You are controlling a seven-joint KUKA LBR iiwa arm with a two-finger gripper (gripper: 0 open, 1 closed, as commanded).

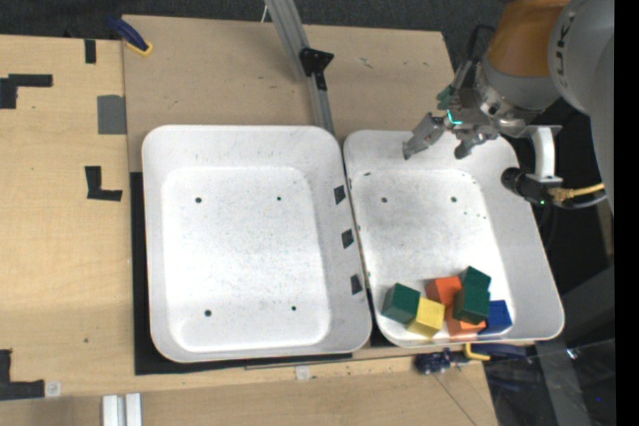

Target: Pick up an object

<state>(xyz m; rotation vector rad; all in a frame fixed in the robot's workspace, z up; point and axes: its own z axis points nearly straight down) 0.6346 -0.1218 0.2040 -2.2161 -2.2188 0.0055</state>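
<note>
Gripper (440, 144) sits over the far rim of the right bin (371, 214), fingers spread apart, nothing between them. Arm (544, 25) reaches in from the right.

Blocks all lie heaped in the near corner of the right bin, well apart from the gripper: green cube (401, 302) at the left of the heap, yellow block (429, 315) just beside it, orange block (445, 291) behind, a dark green block (475, 291) standing taller on the right, blue block (498, 315) against the near right wall. They touch one another closely.

Left bin (160, 214) holds no blocks.

Judgement: step in hand is the approach; no grasp made yet. To do it well, pick a block with free sides. The green cube looks best, its left face open toward bare bin floor. Come down vertically, fingers straddling the free faces, wide enough to clear the yellow neighbour. Blue block is risky: wall leaves little finger room. Dark green one on top may tip if nudged.
</note>
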